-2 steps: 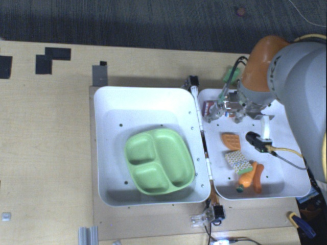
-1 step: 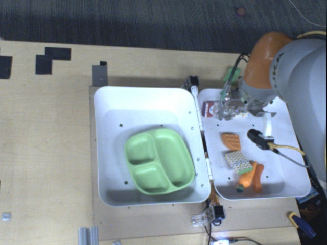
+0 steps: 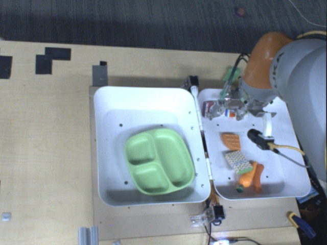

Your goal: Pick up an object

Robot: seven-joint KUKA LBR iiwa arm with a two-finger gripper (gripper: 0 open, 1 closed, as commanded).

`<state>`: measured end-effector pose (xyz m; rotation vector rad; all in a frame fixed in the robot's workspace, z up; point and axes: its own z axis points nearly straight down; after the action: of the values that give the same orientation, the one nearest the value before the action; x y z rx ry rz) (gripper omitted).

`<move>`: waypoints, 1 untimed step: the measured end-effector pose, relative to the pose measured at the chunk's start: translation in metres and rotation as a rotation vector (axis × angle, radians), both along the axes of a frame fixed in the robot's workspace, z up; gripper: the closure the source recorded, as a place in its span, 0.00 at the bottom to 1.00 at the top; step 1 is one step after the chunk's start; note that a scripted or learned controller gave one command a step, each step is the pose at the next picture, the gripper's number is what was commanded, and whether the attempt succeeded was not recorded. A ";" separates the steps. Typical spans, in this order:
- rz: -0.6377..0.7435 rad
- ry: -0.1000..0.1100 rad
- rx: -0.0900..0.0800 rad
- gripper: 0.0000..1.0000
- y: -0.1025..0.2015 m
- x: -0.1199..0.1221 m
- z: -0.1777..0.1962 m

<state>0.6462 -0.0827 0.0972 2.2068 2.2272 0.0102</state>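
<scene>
In the camera view, the grey arm (image 3: 299, 70) reaches in from the right, and its orange band (image 3: 261, 60) sits over the far edge of the right bin (image 3: 287, 187). The gripper (image 3: 231, 108) hangs low over the far left part of that bin. From this slanted angle I cannot tell whether it is open or closed, and nothing can be seen held in it. Just to its left, near the bin's far left corner, lies a small red and white object (image 3: 210, 107), too small and blurred to identify. It is close to the gripper, but contact cannot be made out. Nearer the camera in the same bin lies an orange waffle-textured piece (image 3: 231, 140), with a pale checked piece (image 3: 237, 160) just below it. Beside that are an orange carrot-like item (image 3: 247, 179) and a red-orange item (image 3: 258, 176), lying close together near the bin's near wall. These four are well apart from the gripper. The left bin (image 3: 116, 112) holds a green divided plate (image 3: 159, 161), lying flat and turned at a slant, towards the bin's near right side. Both bins rest side by side on the pale wooden bench (image 3: 46, 152), which has black tape marks (image 3: 51, 59) near its far left edge.
</scene>
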 end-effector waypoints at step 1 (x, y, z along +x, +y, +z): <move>0.003 -0.005 0.000 1.00 0.001 0.001 0.011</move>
<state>0.6477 -0.0819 0.1085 2.2014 2.2280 0.0158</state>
